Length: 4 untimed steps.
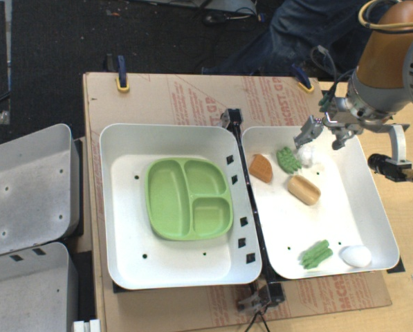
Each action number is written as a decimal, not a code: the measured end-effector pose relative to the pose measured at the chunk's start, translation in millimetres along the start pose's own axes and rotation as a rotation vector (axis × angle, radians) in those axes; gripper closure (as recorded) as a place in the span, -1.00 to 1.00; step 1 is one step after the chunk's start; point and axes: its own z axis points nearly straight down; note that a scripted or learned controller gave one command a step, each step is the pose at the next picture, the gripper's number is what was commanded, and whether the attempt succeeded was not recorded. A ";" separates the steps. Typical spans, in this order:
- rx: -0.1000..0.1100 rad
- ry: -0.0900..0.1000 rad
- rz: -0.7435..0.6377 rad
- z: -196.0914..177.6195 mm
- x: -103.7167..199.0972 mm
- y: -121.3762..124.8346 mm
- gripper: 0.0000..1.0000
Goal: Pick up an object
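My gripper (323,138) hangs over the back of the right bin (372,185), open, with nothing between its fingers. Its left fingertip (305,137) is just above a small white object (306,156) and a green leafy piece (287,160). An orange wedge (261,168) lies to their left. A tan bread roll (304,189) rests near the bin's middle. At the front lie a green vegetable (315,254) and a white egg (356,256).
The left bin (123,254) holds a green divided plate (189,198). A black divider with clips (246,192) runs between the bins. White lids (26,185) lie at the far left. The orange-banded arm (389,47) enters from the upper right.
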 end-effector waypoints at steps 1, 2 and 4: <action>-0.001 0.000 0.001 47.7 8.3 -4.2 -1.00; 0.000 0.000 0.000 104.9 2.7 3.1 -1.00; -0.007 -0.001 -0.002 40.2 -0.1 7.0 1.00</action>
